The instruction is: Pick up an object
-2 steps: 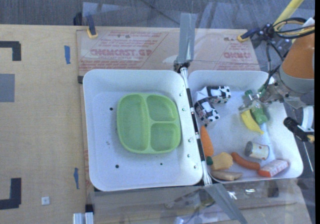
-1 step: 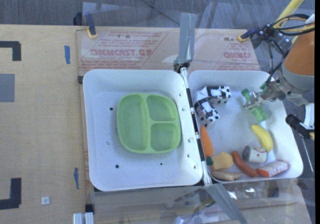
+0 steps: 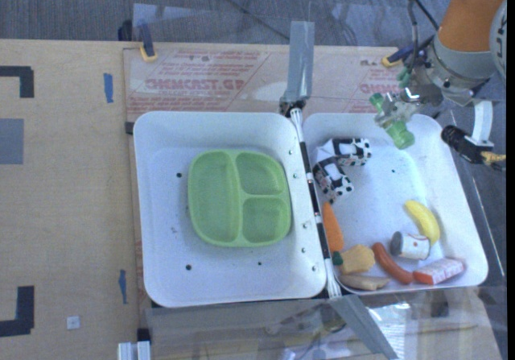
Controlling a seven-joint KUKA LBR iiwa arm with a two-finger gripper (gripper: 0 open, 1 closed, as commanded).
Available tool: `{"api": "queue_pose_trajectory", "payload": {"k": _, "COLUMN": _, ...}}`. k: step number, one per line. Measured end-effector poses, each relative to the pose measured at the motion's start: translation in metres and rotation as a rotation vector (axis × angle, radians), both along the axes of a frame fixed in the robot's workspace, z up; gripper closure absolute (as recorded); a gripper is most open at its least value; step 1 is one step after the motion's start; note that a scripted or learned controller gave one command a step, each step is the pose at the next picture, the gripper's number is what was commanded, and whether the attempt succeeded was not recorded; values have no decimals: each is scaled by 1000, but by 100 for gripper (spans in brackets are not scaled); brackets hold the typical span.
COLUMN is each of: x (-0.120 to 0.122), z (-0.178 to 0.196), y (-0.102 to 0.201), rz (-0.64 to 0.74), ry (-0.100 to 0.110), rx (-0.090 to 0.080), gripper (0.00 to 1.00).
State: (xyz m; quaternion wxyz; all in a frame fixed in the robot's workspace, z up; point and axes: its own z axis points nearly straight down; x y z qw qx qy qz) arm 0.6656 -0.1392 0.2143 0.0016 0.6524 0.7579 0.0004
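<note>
My gripper (image 3: 393, 114) hangs over the far edge of the right bin (image 3: 459, 181), below the arm's orange band. It is shut on a small pale green object (image 3: 400, 136), which sticks out on both sides of the metal fingers and is lifted off the bin floor. In the right bin lie a black-and-white toy (image 3: 338, 165), a carrot (image 3: 331, 228), a banana (image 3: 424, 220), a red sausage (image 3: 392, 262), a small white and red cylinder (image 3: 412, 246), a red and white packet (image 3: 440, 271) and an orange piece (image 3: 358, 257).
The left bin (image 3: 157, 189) holds a green divided plate (image 3: 240, 197). A grey post (image 3: 300, 60) stands behind the wall between the two bins. Cables hang near the arm at the upper right.
</note>
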Motion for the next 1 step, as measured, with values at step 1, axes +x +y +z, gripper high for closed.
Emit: {"api": "queue_pose_trajectory", "payload": {"k": 1, "x": 2, "z": 13, "y": 13, "rz": -87, "ry": -2, "rx": 0, "gripper": 100}}
